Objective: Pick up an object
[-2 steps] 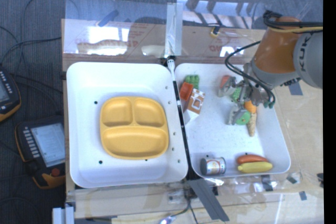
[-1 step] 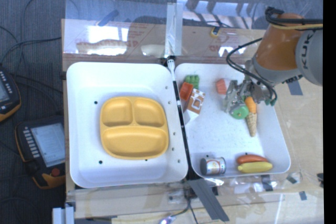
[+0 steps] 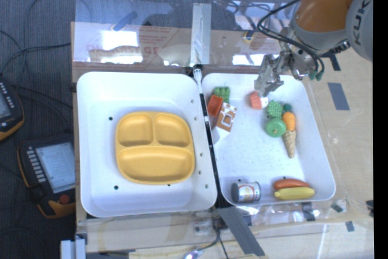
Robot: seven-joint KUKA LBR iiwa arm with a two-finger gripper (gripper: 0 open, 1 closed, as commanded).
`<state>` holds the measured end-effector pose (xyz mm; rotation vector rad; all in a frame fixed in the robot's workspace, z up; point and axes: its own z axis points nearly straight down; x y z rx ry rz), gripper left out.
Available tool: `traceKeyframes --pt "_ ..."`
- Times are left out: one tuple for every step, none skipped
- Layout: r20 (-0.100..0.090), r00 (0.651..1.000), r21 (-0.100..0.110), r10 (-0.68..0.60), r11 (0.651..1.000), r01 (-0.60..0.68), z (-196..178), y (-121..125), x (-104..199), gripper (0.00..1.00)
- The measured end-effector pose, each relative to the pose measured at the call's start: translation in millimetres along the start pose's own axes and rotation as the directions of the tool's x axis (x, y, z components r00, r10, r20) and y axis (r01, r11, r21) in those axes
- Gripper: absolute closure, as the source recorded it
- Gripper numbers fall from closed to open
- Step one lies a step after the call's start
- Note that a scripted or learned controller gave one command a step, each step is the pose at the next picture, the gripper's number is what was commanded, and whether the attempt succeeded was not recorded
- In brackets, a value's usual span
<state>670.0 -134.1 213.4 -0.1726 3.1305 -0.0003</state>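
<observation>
The gripper [image 3: 265, 89] hangs over the far end of the right-hand shallow white bin [image 3: 321, 148], and from where I stand I cannot tell how it is set. Just beside it, on the bin floor, lies a small salmon-pink plastic block [image 3: 255, 100], apart from its neighbours on every side, so I'd judge that the likeliest thing to take. It looks light, hard and a bit slick, like toy food; a pinch across its short sides, low down, should keep it from squirting out.

Right of that block sit a green bumpy plastic berry [image 3: 275, 109] and a green round toy fruit [image 3: 275, 127], touching an orange-topped toy ice-cream cone [image 3: 290, 133]. Left of the block, against the bin's inner wall, are a green toy brick [image 3: 221, 94] and an orange-and-white carton [image 3: 222, 115]. Well nearer me than the block lie a small metal can [image 3: 247, 192] and a red-and-yellow toy hot dog [image 3: 293, 188].
</observation>
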Motion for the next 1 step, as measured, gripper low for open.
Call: traceKeyframes --pt "-0.002 1.0 -0.002 0.012 1.0 -0.012 -50.5 30.5 97.9 1.0"
